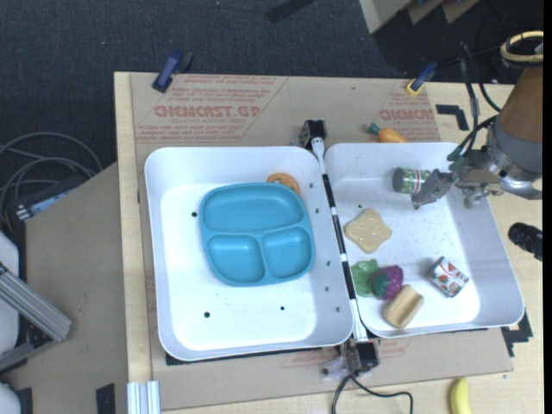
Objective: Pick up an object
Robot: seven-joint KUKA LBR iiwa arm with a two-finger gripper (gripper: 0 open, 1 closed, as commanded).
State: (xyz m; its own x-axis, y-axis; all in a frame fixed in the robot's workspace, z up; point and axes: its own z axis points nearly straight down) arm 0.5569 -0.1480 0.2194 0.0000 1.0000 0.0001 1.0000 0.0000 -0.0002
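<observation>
Your arm (522, 136) is cut off by the right edge, so you only get the grey wrist and a bit of orange above it. The claw (450, 188) sits low over the far end of the right bin (504, 266), its two dark fingers spread apart with nothing between them, so it reads as open to me. The left finger (427, 192) ends just beside a small can (411, 179) lying on its side, but I can't tell if it actually touches; that spot is blurry.

Rest of that bin: a tan bread slice (368, 229) near the middle, a green thing (364, 278) touching purple grapes (390, 278), a tan cylinder (403, 307) just in front of them, and a red and white pack (448, 277) off to the right. The pack's label is too small to read.

In the left bin (168, 257), a blue divided tray (256, 233) hides most of a small orange ring (283, 180) behind its far edge. On the bench (216, 110) beyond the bins there's an orange bit (390, 134), and a yellow thing (461, 397) is cut off at the bottom.
</observation>
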